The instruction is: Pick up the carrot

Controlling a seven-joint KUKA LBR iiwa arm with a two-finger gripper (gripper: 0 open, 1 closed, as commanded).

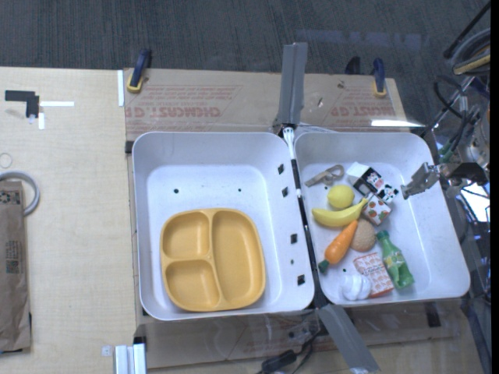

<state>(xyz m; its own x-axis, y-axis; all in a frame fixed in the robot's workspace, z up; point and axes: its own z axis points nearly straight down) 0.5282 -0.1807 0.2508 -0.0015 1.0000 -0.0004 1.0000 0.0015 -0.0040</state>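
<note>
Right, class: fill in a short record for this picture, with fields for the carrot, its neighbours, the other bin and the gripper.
carrot: orange carrot, lying in the right bin, leafy end toward the divider
neighbours: banana just above it, lemon beyond that, green bottle to its right
left bin: left bin holding a yellow divided plate
gripper: gripper above the right bin's far right side, apart from the carrot
</note>
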